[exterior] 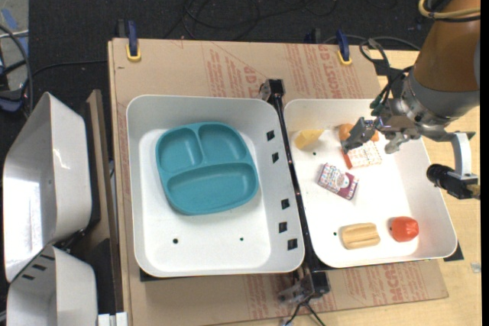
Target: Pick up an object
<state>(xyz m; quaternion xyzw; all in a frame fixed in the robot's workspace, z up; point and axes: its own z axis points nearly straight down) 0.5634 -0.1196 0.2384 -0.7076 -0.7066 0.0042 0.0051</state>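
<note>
the grey arm reaches in with its orange band high above the right bin (439,237), wrist bent down toward that bin's far half. the gripper (380,135) hangs low over it, dark fingers pointing down near the bin's back edge.

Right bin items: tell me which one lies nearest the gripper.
The red-and-white carton, just below the gripper. The yellow piece, purple packet, hot dog bun and red tomato lie farther away.
</note>
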